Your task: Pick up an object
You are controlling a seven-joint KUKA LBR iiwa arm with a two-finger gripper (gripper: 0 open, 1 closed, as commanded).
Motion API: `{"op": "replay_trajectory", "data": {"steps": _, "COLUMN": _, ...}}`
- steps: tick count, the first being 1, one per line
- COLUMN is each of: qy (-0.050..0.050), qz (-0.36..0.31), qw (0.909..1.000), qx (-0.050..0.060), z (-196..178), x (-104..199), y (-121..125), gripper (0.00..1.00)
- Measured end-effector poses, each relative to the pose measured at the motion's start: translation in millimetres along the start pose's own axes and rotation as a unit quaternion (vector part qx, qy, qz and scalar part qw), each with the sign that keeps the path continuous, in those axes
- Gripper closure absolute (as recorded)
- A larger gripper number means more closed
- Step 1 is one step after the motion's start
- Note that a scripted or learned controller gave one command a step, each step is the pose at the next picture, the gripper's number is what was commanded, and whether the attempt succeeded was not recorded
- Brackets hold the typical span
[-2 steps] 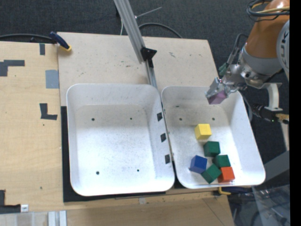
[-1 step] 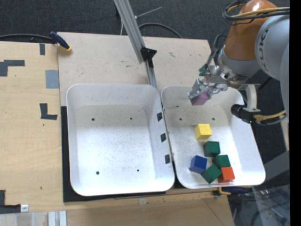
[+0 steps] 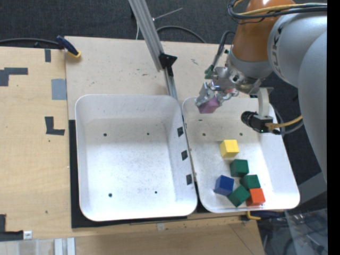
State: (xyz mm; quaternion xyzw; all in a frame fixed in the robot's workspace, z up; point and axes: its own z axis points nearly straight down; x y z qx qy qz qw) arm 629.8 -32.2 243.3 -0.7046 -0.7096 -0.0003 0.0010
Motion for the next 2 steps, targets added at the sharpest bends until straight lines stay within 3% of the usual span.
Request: {"op": "replay_trajectory", "data": {"steps": 2, "qy": -0.001, "qz": 0.003, "qw": 1.0, "qx": 0.001, "z": 23, "x": 104, "y": 19, "gripper": 1.0}}
